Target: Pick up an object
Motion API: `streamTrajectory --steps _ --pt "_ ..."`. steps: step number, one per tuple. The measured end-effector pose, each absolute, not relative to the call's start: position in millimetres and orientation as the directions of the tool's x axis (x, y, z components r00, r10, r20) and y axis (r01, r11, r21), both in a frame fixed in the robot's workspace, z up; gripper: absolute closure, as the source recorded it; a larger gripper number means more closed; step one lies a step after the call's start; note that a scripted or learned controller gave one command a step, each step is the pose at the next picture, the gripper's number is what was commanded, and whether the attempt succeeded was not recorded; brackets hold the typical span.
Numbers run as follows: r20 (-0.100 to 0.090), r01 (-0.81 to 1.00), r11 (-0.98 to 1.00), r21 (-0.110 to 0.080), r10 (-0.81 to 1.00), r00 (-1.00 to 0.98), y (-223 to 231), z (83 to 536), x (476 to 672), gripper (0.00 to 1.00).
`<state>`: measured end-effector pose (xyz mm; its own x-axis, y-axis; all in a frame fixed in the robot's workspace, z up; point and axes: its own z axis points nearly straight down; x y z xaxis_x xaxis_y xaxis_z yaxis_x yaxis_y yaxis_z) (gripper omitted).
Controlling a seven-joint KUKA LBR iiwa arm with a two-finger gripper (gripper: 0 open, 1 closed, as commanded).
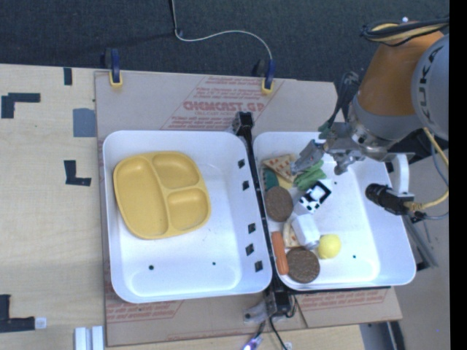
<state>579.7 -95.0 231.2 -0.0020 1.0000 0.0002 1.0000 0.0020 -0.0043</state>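
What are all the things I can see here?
bins: 2, white, side by side on the bench
tray: 1, yellow, three sections, left bin
patties: 2, brown, right bin, left part
ball: 1, yellow, right bin, near front
carrot: 1, orange, right bin, front left
cube: 1, black-and-white, right bin, middle
clamps: 2, blue and yellow, bench back edge
arm: 1, grey and orange, right
gripper: 1, grey, over right bin

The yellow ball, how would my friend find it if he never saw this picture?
Look at the right white bin, the one crowded with toy food. Go to the pile's lower right edge, beside the brown round cookie. The yellow ball is the only small, bright yellow round thing there.
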Motion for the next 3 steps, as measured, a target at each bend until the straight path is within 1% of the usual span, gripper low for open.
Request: streamTrajectory --steps 1,2,3 --pt "-0.001 1.0 0.0 -0.007 1.0 0.0 -140 112 620.0 0.0" --pt "-0.001 1.0 0.003 0.001 1.0 -0.003 -138 129 622.5 1.0" --pt "-0.001 1.0 0.003 0.0 1.0 -0.003 -138 128 622.2 0.0"
